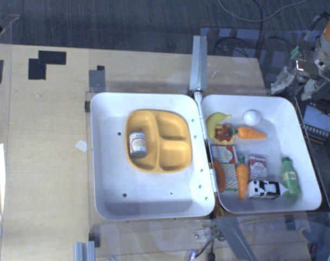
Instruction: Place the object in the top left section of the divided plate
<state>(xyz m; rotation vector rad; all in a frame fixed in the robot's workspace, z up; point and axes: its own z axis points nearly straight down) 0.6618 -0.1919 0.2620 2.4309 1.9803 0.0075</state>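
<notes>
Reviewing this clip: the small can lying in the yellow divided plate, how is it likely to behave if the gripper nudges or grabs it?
The can looks like a rigid cylinder with a paper label, so it probably won't deform in a pinch. It seems to sit in the long left section of the yellow divided plate; nudged sideways it may roll or tip, though the section's raised walls should likely stop it.

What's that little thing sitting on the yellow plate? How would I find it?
Look in the left white bin for the yellow divided plate. In its long left section sits a small can with a pale label and a silvery top. It is the one thing on the plate; the toy foods all lie in the right bin.
</notes>
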